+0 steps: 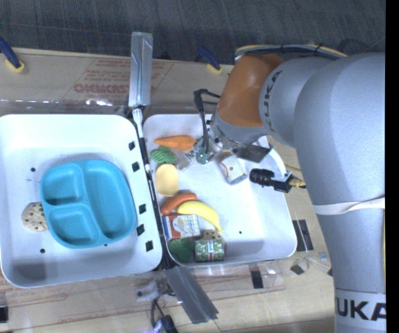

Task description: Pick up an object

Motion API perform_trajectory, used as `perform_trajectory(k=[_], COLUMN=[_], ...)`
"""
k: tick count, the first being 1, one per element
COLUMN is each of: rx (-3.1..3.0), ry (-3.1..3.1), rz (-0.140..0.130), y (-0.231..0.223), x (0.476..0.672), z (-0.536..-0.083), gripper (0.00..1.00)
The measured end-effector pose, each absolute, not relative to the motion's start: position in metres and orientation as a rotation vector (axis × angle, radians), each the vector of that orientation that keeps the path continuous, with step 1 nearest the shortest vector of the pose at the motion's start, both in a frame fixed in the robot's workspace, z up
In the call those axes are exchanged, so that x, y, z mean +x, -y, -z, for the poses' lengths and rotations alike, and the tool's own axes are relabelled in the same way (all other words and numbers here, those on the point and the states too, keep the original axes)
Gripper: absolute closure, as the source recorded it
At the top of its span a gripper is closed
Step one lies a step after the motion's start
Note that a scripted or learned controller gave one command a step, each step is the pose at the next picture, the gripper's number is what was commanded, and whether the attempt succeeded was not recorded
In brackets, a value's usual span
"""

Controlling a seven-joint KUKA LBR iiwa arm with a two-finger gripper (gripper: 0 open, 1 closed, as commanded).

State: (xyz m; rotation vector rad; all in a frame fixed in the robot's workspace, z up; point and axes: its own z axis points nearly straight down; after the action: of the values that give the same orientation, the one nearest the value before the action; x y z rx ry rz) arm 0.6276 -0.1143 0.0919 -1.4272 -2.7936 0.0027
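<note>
Carrot-shaped orange toy (pixel 176 143), long, smooth and tapered, lies on its side at about ten o'clock in the right-hand shallow white bin (pixel 268 229), and it looks like the likeliest target, since the claw (pixel 202 155) hangs just beside its three o'clock end. Whether the claw is spread or closed I cannot tell; nothing is seen between its tips, so this reads as the approach step, with no grasp made yet. A next move would likely call for shifting toward nine o'clock and lowering squarely over the toy's narrow width. Crowding is the risk: a green ridged toy (pixel 164 155) and a pale yellow lemon-shaped toy (pixel 167 180) sit close at six o'clock of the carrot, with a yellow plastic banana (pixel 202 212) farther down. The left-hand white bin (pixel 12 137) carries a blue divided tray (pixel 86 202).
</note>
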Motion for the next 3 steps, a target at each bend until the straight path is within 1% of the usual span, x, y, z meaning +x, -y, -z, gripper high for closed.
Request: perform_trajectory(k=[1,2,3], rx=[-1.549,-1.867,-1.615], ry=[2.735,2.527,2.692], rz=[-0.002,-0.001,-0.002], y=[0.162,0.165,0.185], x=[0.625,0.657,0.562], z=[-0.092,-0.092,-0.091], gripper=[1.0,1.0,1.0])
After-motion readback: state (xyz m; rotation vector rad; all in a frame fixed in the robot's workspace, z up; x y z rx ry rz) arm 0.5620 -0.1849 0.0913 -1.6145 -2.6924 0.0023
